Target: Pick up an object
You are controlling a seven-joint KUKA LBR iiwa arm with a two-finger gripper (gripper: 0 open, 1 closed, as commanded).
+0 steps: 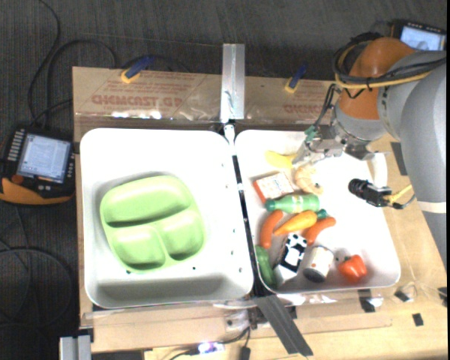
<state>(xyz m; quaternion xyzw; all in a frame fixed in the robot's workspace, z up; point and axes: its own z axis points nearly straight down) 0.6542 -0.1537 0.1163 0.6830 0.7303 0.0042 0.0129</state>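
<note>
- Camera view: hand (313, 150) hangs over the right bin (386, 235), twelve o'clock of the toy pile, probably lining up on the banana (279, 158).
- Can't tell its state.

light: bright, even, overhead | glare: white bins (165, 145) near blown out | shadows: soft, short | focus: slightly soft, grainy | floor: dark
</note>
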